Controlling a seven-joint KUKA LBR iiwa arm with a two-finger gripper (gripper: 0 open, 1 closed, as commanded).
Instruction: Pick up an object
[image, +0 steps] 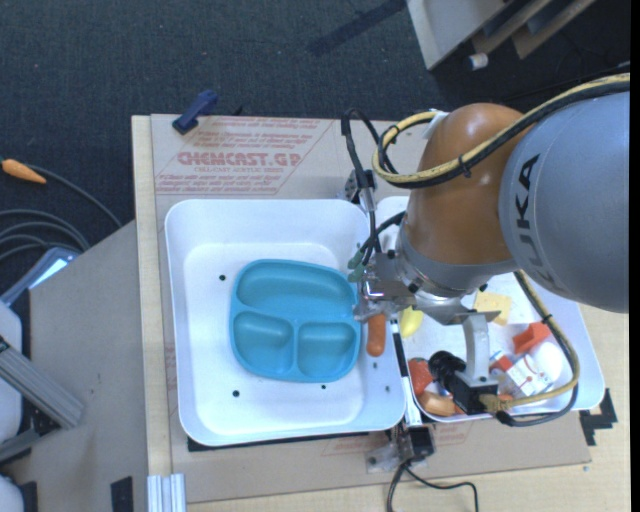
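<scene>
A grey KUKA arm (540, 200) with an orange band is seen reaching in from the right over two white bins set side by side on the table (110, 320). The gripper (368, 290) is positioned low over the divide between the bins, at the right edge of the left bin (190, 300). Whether it is open or closed cannot be told, as its tips are hidden beneath the wrist.

An orange sausage-shaped piece (376, 336) is seen just below the gripper, lying upright in the view along the left bin's right wall. Whether it is being touched cannot be told. A blue divided tray (290, 320) is laid flat in the middle of the left bin, its right edge close to the gripper and the orange piece.

Much of the right bin (590, 370) is covered by the arm. A small yellow piece (409, 322) is seen just right of the divide, with a red piece (420, 372) and a tan curved piece (437, 404) nearer the front rim. A pale yellow block (491, 303) and an orange-and-white item (530, 360) are placed further right.

Behind the bins, a brown sheet with red lettering (240, 155) is spread on the table, and a blue clip (195, 110) is seen at its far edge.
</scene>
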